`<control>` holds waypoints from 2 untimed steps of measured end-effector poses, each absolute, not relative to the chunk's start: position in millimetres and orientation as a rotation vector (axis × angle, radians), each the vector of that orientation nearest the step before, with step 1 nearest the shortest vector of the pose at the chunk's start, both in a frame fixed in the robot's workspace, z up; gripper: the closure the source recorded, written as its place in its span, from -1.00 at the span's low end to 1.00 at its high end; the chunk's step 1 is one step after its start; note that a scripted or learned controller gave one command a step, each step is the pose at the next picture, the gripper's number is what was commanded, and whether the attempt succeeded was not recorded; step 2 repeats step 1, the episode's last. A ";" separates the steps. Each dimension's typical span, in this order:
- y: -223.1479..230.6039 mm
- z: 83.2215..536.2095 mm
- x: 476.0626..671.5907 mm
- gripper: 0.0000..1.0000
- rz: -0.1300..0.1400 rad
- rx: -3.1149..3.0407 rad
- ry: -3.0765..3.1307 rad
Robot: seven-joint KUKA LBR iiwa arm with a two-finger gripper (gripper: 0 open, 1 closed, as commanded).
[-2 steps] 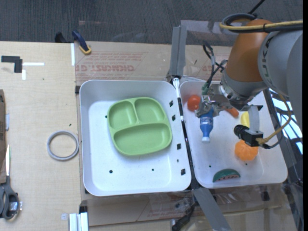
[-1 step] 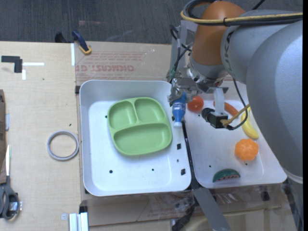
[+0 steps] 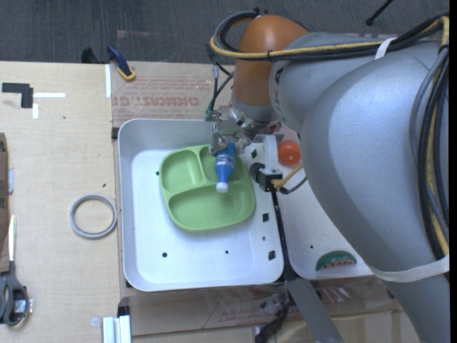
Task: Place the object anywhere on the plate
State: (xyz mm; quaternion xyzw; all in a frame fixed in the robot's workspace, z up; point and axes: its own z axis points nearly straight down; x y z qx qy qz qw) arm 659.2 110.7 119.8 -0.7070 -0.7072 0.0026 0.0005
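A green plate (image 3: pixel 187 206) with three compartments lies in the left white bin (image 3: pixel 143 256). Over its right part hangs a small blue bottle with a white cap (image 3: pixel 224 170), cap pointing down toward the plate. My gripper (image 3: pixel 226 148) is just above it, at the plate's upper right edge, and the bottle's upper end sits between the fingers. The grey arm with its orange band comes in from the right and hides most of the right bin.
An orange ball (image 3: pixel 289 153) and a green and orange object (image 3: pixel 335 261) lie in the right bin (image 3: pixel 307 220). On the bench to the left are a tape ring (image 3: pixel 93 215), scissors (image 3: pixel 13 295) and a blue clamp (image 3: pixel 121 63).
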 end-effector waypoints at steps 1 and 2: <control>110.7 119.9 659.3 -1.00 0.008 -2.221 -2.221; 110.7 119.9 659.3 -1.00 0.008 -2.221 -2.221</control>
